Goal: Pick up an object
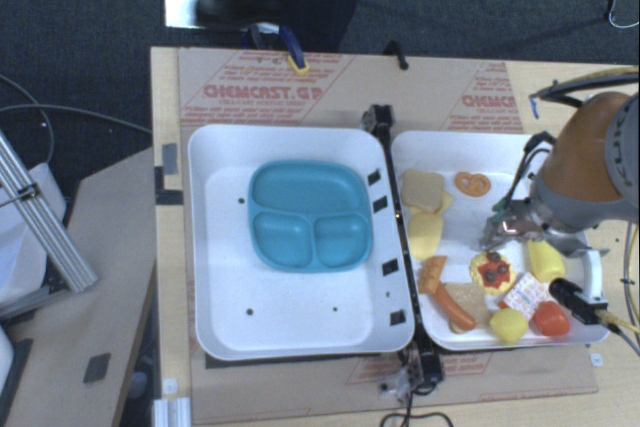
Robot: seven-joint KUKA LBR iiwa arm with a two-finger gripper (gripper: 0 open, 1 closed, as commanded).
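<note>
White bins sit side by side on the surface, which is covered by a brown printed sheet. The left bin holds a blue sectioned tray near its centre. The right bin holds a scatter of toy foods, and the grey arm with its orange band reaches over this bin from 3 o'clock. The pincer hangs low over the middle of the right bin; whether it is wide or narrow cannot be told, since the wrist hides its tips. Just below it, toward 6 o'clock, lies a round pizza-like piece with red topping, close under the pincer but not seen between its tips. A yellow lemon-like piece lies toward 4 o'clock of the pincer, close beside it. A pretzel lies toward 11 o'clock, apart from it. A tan bread slice and a pale yellow block lie toward 9 o'clock, near the bin's left wall. Along the bin's lower edge lie an orange sausage, a toast triangle, a yellow ball, a white patterned packet and a red tomato.
</note>
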